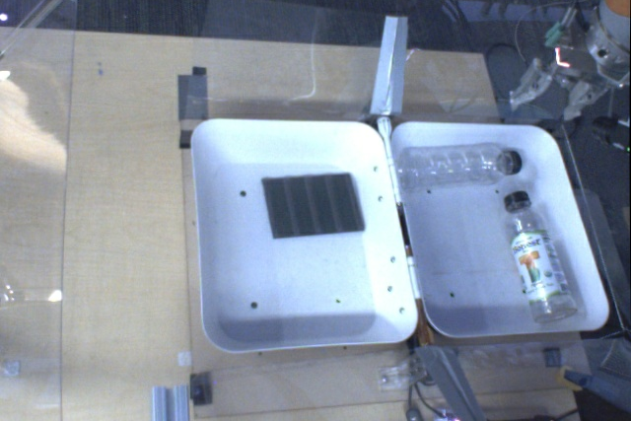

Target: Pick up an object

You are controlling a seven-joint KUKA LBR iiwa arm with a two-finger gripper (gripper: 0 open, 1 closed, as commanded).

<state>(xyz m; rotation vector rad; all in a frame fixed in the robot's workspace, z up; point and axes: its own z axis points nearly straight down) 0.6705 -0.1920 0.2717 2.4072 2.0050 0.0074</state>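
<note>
Nearest, at lower right, a capped clear bottle with a label (535,259) lies in the right bin (473,311). Beyond it, an empty clear bottle (455,164) lies along that bin's far wall. A dark ridged pad (313,205) sits in the left bin (227,311). Farthest, upper right, the gripper (552,86) hovers outside the bins with its fingers spread, grasping nothing.

You have two white bins (296,138). Two clear plastic bottles (449,166) sit at three o'clock, and one dark ribbed pad (313,205) sits at nine o'clock.
</note>
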